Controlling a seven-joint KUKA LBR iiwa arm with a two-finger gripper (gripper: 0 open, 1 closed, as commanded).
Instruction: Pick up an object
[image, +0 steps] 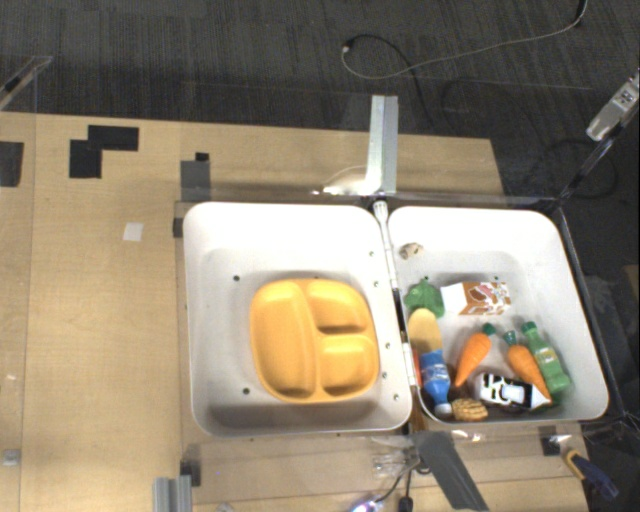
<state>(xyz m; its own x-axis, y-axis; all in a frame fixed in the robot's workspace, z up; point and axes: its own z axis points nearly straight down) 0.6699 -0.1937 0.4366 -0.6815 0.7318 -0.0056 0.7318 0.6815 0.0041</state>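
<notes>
The right bin (540, 235) holds a heap of small items in its near half. Two orange carrots (472, 355) (525, 367) lie side by side, with a green bottle (547, 358) to their right. Along the left wall are a green pepper-like piece (424, 298) and a blue bottle with a yellow top (433, 368). A white packet with brown print (486, 295) lies behind the carrots. A black-and-white item (505, 392) and a small tan piece (468, 408) rest at the front wall. A tiny pale item (410, 250) sits alone near the back left.
The left bin (215, 250) holds a yellow divided tray (313, 338). A metal post (383, 140) stands behind the divider between the bins. A grey-white part (617, 108) hangs at the top right edge, over dark floor with cables.
</notes>
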